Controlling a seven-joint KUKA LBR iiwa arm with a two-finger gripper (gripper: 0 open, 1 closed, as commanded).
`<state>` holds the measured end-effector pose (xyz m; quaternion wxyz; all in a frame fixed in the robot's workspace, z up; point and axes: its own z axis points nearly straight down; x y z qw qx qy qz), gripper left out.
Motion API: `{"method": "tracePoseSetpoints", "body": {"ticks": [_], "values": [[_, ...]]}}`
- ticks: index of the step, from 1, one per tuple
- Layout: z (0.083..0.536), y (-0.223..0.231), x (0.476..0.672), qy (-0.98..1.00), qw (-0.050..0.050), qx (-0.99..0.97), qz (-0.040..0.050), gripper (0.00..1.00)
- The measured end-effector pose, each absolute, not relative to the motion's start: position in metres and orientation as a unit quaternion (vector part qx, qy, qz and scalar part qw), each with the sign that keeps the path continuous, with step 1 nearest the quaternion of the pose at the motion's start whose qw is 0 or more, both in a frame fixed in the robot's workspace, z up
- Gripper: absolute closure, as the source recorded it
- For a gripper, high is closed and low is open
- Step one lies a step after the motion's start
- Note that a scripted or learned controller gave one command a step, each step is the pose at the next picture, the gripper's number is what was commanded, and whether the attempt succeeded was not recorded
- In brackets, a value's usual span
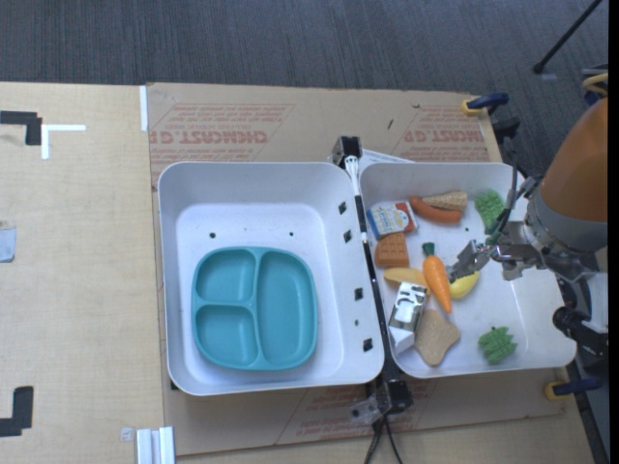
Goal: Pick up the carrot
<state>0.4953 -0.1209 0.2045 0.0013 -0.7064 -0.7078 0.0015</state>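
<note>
Viewed from above at a slant: a cardboard-topped bench (87, 288) bearing two shallow white bins side by side. Left bin (184, 201) holding a teal divided plate (255, 309). Right bin (527, 317) crowded with toy food, entered from the right by a grey arm (571, 211) with an orange band. Low over the middle of the right bin, the claw (474, 257), dark and small in frame; fingers too blurred to judge as apart or together, so cannot tell, and nothing plainly between them. Carrot (437, 280) lying flat near the bin's centre, orange, slanted, green tip up toward the far wall, just to the left of the claw and slightly nearer the camera, close but apparently not gripped. Touching or nearly touching the carrot: a yellow piece, perhaps a banana (465, 285), on its right, directly under the claw, and a slice of bread (436, 338) at its lower end. Nearby, a pale yellow wedge (404, 276) and a small white carton (408, 307) to the left. Likely risks, as a judgement only: closing on the banana instead of the carrot, since the claw sits more over the yellow piece; pinching both together; or nudging the round, tapered carrot so that it rolls or slips out sideways toward the bread.
</note>
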Motion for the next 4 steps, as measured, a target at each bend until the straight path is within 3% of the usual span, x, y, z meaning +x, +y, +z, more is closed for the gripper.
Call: {"method": "tracePoseSetpoints", "body": {"ticks": [1, 2, 3, 4], "values": [[0.091, -0.13, 0.524, -0.659, 0.001, -0.753, 0.0013, 0.0], [0.1, -0.131, 0.525, -0.657, 0.001, -0.754, 0.0013, 1.0], [0.109, -0.132, 0.526, -0.656, 0.001, -0.755, 0.0019, 1.0], [0.191, -0.047, 0.554, -0.684, 0.001, -0.729, 0.0012, 1.0]]}}
